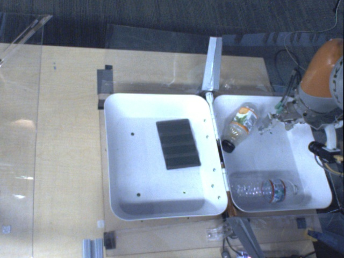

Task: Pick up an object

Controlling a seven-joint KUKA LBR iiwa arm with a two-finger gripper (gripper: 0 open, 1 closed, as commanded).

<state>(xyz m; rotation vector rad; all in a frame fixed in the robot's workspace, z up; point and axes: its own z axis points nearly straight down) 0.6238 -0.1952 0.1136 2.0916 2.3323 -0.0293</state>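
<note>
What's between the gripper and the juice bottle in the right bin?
Nothing: in the camera view, bare white bin floor separates the gripper from the juice bottle.

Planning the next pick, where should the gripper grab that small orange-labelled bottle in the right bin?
Grip the orange-labelled bottle across its labelled middle, coming from above. It lies on its side, black cap toward the dividing wall, so its round body gives two opposing sides, probably clear of the bin wall.

A pale wooden bench [59, 160] fills most of the scene under soft even light, with a clear plastic sheet [21, 117] catching faint glare along its left side, dark blue-grey carpet [134, 4] beyond its far edge, and loose black cables [285, 52] at upper right
</note>
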